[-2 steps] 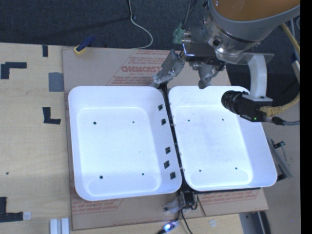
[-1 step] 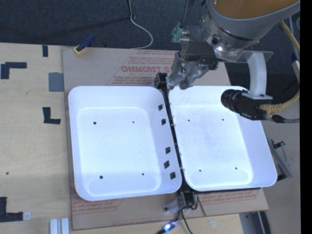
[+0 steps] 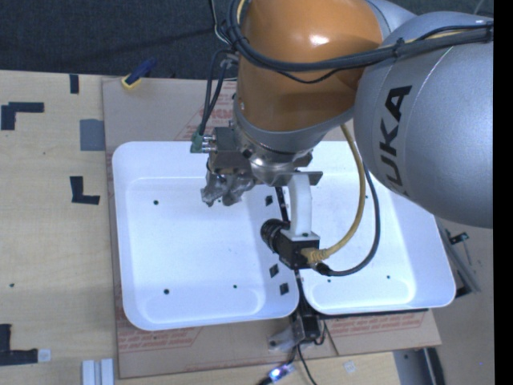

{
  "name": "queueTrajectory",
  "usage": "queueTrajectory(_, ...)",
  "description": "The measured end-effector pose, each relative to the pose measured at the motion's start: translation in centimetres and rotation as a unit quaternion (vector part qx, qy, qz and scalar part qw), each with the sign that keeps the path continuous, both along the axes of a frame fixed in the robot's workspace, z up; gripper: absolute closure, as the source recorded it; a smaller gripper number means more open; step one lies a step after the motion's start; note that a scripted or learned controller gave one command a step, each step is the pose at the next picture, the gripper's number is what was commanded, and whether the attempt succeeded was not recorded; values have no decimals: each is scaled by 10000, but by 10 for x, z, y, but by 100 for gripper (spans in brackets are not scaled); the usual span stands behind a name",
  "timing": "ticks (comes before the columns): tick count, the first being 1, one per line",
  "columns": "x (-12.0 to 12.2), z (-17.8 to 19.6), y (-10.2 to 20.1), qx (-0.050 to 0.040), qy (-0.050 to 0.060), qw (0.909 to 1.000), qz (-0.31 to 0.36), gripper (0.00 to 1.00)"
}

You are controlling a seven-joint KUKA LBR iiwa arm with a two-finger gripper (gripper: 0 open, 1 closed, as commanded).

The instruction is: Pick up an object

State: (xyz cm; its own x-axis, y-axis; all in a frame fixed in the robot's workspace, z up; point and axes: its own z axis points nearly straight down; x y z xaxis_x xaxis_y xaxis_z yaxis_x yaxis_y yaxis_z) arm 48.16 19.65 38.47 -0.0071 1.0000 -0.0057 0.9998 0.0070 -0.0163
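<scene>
End effector [image 3: 222,191] positioned low over upper part of left bin [image 3: 132,215], presumably to reach for an object. Finger state: cannot tell. No object discernible between fingers; object location cannot be determined. Right bin [image 3: 417,287] partly covered by arm [image 3: 425,111].

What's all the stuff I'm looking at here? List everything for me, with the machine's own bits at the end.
White bins: 2, white, side by side mid-bench; left bin, right bin.
Cardboard sheet: 1, brown, flat under both bins.
Bench: 1, pale wood, bearing black tape marks on its left part.
Clip-like item: 1, blue and yellow, at the cardboard's far left corner; too small to name.
Grey patch: 1, grey, on the bench left of the cardboard.
Arm: 1, grey with an orange band, reaching in from the right.
Gripper: 1, dark metal, over the left bin's far part.
Cables: black and yellow, looping off the wrist.
</scene>
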Motion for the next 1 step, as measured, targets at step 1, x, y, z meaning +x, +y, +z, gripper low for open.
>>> queueTrajectory(1,0,-93,38,2,-20,10000,-11,100)
